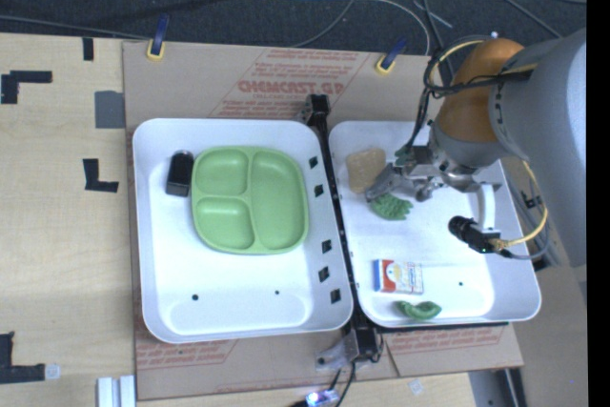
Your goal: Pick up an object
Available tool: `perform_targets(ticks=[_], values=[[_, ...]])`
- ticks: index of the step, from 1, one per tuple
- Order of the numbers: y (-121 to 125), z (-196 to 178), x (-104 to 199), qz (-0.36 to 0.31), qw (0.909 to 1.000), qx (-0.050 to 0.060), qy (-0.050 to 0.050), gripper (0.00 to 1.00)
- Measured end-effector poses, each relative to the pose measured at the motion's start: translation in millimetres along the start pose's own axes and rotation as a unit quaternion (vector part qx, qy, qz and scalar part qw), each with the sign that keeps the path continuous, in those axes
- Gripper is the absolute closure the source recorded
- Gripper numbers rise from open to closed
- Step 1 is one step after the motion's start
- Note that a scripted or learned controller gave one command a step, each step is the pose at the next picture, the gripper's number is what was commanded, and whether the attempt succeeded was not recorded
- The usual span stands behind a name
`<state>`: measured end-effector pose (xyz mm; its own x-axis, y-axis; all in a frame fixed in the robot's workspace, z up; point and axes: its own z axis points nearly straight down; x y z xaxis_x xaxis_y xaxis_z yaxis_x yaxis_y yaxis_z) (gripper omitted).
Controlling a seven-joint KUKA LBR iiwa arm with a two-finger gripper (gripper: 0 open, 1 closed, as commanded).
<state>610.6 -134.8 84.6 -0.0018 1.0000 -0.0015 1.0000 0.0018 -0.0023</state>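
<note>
A small black block (179, 173) is lying just left of the pale green divided plastic plate (251, 199) in the left white bin (157, 300). Right of the plate, in the right white bin (515, 295), the gripper (396, 191) is hovering over a crinkled dark green leafy piece (390, 205), beside a tan sponge-like lump (365, 169); whether its fingers are spread or pinching, I cannot tell.

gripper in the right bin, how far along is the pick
Done: the gripper has reached into the right bin, just above the green leafy item. In hand: nothing visibly lifted. Left: grasping and raising it. The tan piece, small box and green piece lie untouched.
</note>
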Motion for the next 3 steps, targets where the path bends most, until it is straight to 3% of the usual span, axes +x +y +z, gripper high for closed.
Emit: perform_targets(ticks=[1,3], values=[[0.6,-11.1,0.5,-0.001,1.0,-0.001,0.0,1.0],[-6.0,-103.2,-10.1,0.001,1.0,-0.003,0.0,1.0]])
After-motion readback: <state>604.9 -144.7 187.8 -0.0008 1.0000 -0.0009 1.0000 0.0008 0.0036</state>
